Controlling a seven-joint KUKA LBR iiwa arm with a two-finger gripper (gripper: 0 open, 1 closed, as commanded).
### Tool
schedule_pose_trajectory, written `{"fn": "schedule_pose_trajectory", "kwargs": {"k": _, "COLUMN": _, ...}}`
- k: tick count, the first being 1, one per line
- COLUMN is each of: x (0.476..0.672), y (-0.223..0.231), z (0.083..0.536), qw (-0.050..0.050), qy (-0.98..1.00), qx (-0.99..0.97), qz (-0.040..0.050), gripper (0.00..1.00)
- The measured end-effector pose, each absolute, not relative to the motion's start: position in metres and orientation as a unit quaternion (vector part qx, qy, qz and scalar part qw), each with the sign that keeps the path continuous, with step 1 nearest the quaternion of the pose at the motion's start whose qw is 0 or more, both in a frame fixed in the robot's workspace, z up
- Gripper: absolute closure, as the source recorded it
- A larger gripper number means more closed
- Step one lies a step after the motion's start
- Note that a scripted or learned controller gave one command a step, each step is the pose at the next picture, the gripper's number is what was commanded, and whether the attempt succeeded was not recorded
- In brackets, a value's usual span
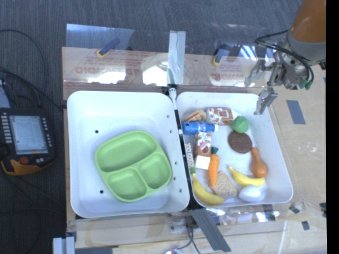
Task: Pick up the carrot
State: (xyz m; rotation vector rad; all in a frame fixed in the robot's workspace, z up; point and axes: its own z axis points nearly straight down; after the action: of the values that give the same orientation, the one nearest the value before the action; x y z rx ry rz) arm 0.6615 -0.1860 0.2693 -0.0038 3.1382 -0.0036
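The carrot (213, 167) lies in the right bin (279, 157), left of that bin's centre, orange with a small green top pointing toward the top of the frame; its body runs almost straight down the frame. On its left it touches a small boxed item (202, 149) with a white end; below it sits a beige bread-like piece (224, 185), and a yellow banana (205, 193) curves along the lower left of the bin. A second banana (246, 178) lies to the right of the bread piece, with a white egg (250, 193) just under it and an orange-brown drumstick-shaped item (258, 165) beside it. Higher in the bin are a brown round cookie (240, 142), a green ball-like item (240, 124), a blue tube (198, 127) and a brown packet (219, 115).

The left bin (85, 115) holds a green divided plate (134, 164), tilted, in the middle of the frame's left half.

The gripper (264, 100) hangs at the upper right of the frame, over the top right corner of the right bin, well apart from the carrot; nothing sits between its fingers, and whether they are spread or closed cannot be told. The arm's orange band (312, 14) shows in the top right corner.
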Motion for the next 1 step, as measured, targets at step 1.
{"fn": "schedule_pose_trajectory", "kwargs": {"k": 1, "x": 0.5734, "y": -0.1365, "z": 0.1926, "qw": -0.002, "qy": 0.996, "qx": 0.094, "qz": 0.0005, "gripper": 0.0}}
